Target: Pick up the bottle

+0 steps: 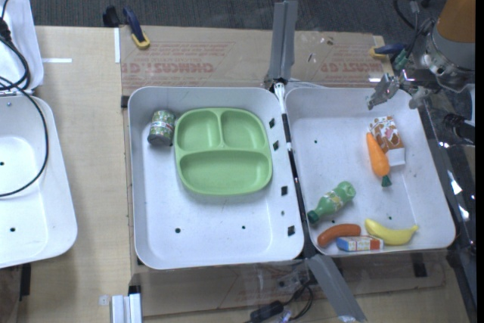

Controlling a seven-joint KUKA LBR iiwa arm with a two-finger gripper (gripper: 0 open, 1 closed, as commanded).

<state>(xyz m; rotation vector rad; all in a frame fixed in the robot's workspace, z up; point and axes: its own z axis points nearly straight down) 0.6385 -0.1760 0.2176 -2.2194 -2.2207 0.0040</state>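
Observation:
The bottle [333, 202] is small and green with a labelled body. It lies on its side in the right bin [302, 163], near that bin's front left, cap pointing to the lower left. My gripper [383, 92] hangs over the far right corner of the same bin, well behind and to the right of the bottle, and I see nothing held in it. The orange band of the arm [460, 7] rises at the upper right.
In the right bin lie a carrot [377, 155], a small carton [386, 132], a banana [391, 231], a red sausage [339, 233] and a little box [359, 243]. The left bin [151, 223] holds a green divided plate [223, 150] and a can [161, 127].

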